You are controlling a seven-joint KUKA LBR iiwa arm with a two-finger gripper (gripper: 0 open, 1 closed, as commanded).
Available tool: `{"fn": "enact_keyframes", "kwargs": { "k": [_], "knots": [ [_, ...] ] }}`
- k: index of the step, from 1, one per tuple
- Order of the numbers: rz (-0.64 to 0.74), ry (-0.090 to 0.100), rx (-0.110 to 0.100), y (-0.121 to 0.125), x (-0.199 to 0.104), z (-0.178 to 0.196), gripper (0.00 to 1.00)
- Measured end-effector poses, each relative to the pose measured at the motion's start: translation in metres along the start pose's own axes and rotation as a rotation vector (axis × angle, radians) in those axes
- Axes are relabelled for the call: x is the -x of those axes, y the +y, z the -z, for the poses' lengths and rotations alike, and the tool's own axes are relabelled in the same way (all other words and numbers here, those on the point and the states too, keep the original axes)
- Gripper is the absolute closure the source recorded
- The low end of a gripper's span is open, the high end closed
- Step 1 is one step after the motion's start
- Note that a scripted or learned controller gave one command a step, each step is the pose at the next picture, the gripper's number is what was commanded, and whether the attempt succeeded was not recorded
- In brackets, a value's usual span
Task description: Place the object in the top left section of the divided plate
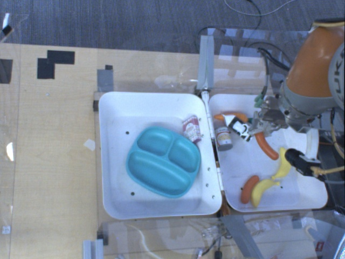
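**Camera view: arm low over the right bin, plate bare in the left bin**

Camera view looks down at a slant on a pale wooden worktop (48, 144) carrying two white bins. The grey arm (318, 63) with its orange band reaches in from the right and bends down over the far part of the right bin (302, 198). Its gripper (257, 124) sits low among the objects there, close to a small black-and-white item (239, 128) and the far end of an orange sausage-shaped piece (266, 145). Whether the fingers are open or closed cannot be made out, nor whether anything lies between them.

Other things in the right bin: a small can (222, 138) against the left wall, an orange piece (233, 116) at the far edge, a yellow banana (282, 166) to the right, and, nearer, a second yellow piece (262, 190) just beside a red-orange sausage (249, 189).

In the left bin (116, 198) lies the blue divided plate (163, 161), turned at an angle, its sections bare. A small red-and-white packet (192, 129) rests just beyond the plate's far right edge, near the bin wall.
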State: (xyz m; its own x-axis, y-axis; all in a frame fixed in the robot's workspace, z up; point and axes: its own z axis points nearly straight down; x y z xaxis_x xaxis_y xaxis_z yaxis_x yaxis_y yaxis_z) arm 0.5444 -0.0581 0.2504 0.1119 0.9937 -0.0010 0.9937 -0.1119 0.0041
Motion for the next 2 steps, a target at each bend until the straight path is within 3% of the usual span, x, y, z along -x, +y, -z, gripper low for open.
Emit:
{"fn": "enact_keyframes", "kwargs": {
  "k": [1, 2],
  "knots": [
    [0.096, 0.001, -0.002, -0.055, 0.008, -0.066, 1.0],
    [0.216, 0.001, 0.001, -0.003, 0.051, -0.018, 1.0]
  ]
}}
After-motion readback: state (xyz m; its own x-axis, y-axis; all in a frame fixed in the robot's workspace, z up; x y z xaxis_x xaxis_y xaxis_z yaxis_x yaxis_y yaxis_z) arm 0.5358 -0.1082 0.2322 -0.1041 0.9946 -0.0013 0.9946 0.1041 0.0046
